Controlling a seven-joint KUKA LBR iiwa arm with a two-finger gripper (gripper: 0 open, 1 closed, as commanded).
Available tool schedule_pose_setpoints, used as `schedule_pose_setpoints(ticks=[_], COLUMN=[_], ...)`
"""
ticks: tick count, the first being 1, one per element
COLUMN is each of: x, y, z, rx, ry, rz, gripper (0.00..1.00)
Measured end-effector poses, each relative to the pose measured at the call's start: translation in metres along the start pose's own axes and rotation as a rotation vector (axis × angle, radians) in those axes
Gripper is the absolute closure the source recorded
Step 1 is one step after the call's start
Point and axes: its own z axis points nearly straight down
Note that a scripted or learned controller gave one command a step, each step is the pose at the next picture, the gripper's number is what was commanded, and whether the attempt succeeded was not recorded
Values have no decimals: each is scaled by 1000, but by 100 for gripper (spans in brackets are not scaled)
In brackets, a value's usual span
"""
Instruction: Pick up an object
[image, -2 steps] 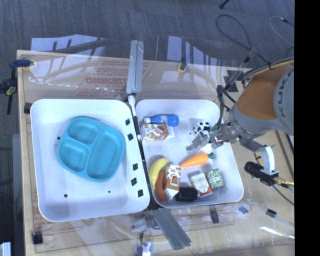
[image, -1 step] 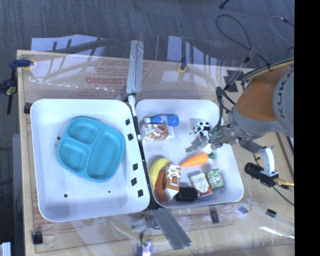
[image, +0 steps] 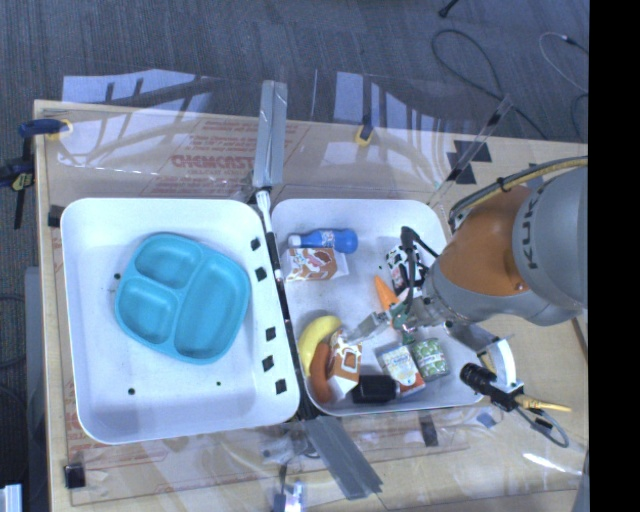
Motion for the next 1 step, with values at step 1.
schedule_pose_setpoints(ticks=[1], x=[-16], y=[76], z=[25], rx=[18], ry=[9], rz=[-23], gripper=[0])
